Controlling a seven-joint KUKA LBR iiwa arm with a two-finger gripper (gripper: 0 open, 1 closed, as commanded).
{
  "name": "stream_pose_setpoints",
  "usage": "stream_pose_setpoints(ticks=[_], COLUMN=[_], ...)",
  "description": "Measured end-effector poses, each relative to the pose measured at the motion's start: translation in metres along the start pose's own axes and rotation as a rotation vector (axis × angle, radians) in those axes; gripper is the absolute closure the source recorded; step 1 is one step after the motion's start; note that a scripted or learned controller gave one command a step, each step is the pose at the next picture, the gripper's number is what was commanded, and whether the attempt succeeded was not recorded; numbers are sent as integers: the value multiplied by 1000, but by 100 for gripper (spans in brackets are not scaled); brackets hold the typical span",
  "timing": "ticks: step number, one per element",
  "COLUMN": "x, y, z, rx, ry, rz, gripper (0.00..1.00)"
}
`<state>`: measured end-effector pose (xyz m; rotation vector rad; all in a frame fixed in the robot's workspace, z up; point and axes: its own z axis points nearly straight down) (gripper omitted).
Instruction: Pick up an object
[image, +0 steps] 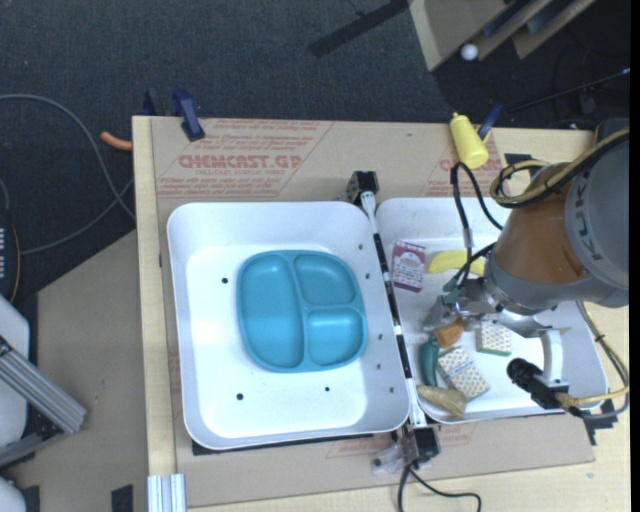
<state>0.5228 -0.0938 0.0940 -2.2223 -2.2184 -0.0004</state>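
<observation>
Reaches in from the right with the arm (545, 245), elbow bulk hanging over the far half of the right bin (425, 215), wrist turned downward. Sets the tool (458, 303) low among the clutter at that bin's left-middle. Cannot tell whether open or closed; too much hidden under the wrist. Cannot claim a grip on anything.

Just below the tool: a small orange bit (449, 332), touching or nearly so. Nearer the front rim, packed close together: a teal piece (428, 358), a checkered packet (463, 373) and a tan bread-like lump (443, 401). Beside the orange bit to the right, a pale green-and-white pad (494, 341). Farther back, a pink-and-white card (408, 266) and a yellow piece (447, 262).

Probably light, all of them. Judged soft or crinkly for the packet, likely to buckle or slide under a pinch; best taken across its narrow width. Judged tiny and easy to miss for the orange bit; best pinched square across its middle, clear of the neighbours.

In the left bin (200, 300) on the desk (240, 160), well apart: a blue divided plate (300, 310), flat, awkward for a pinch.
</observation>
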Motion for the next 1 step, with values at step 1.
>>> stream_pose_setpoints(ticks=[1], x=[59], y=[17], z=[-91], rx=[-2], ry=[-1], rz=[-3], gripper=[100])
